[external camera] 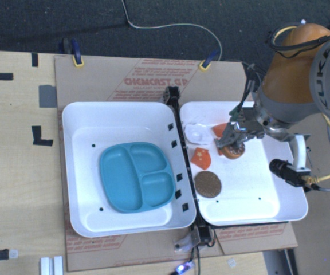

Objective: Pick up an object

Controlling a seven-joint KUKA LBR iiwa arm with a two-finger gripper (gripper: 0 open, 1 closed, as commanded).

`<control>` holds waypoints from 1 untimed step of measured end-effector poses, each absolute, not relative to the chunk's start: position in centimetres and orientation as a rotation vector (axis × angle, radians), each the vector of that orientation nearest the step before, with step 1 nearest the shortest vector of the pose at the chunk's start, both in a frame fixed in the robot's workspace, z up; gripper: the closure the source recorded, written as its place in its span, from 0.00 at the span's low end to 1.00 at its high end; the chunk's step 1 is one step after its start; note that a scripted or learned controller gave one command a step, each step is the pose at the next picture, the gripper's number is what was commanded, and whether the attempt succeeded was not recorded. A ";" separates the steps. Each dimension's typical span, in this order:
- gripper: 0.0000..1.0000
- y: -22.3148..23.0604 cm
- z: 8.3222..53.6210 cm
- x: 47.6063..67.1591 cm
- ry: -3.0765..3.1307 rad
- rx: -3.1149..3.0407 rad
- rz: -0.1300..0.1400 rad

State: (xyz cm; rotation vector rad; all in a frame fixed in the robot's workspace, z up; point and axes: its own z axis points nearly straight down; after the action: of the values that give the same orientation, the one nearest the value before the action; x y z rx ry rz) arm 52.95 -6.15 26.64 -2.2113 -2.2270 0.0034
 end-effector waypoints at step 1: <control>1.00 -1.6 24.8 53.7 -2.224 -2.212 0.007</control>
State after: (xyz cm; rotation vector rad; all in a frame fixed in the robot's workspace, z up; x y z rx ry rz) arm 53.67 -1.57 24.82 -2.2117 -2.2242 0.0069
